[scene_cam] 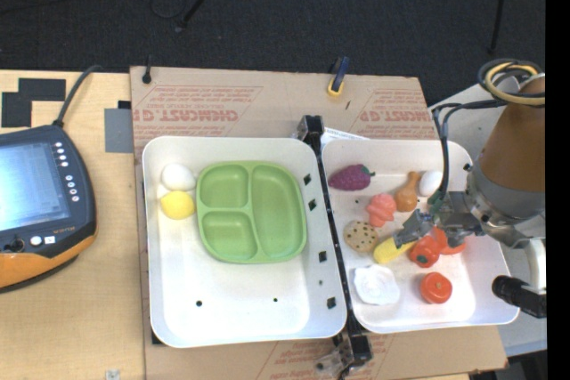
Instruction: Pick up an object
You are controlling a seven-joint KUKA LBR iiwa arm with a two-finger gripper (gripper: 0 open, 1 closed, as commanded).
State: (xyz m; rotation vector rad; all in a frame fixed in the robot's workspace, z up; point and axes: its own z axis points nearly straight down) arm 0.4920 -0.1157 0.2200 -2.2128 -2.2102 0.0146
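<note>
I am hovering my gripper (426, 231) low in the right bin (481, 303), right of the frame's centre, and its fingers are sitting just over a red tomato-like toy (426, 254) and touching or nearly touching a yellow piece (388, 251) to its left; I cannot tell whether the fingers are standing wide or narrow, or whether anything is sitting between them. Around that spot the toys are lying close together: a speckled cookie (360, 235) and a pink strawberry-like piece (381, 208) to the left, an orange-brown drumstick shape (408, 190) and a white egg (429, 182) above, a purple fruit (350, 178) toward the bin's upper left, a white round lid-like piece (376, 285) below, and a second red-orange piece (435, 287) at the lower right. In the left bin (232, 307) a green divided plate (250, 212) is lying flat, with a white ball (177, 177) and a yellow ball (177, 205) just beside its left edge. At the far left a tablet-like pendant (40, 200) is resting on the bench (89, 316).
</note>
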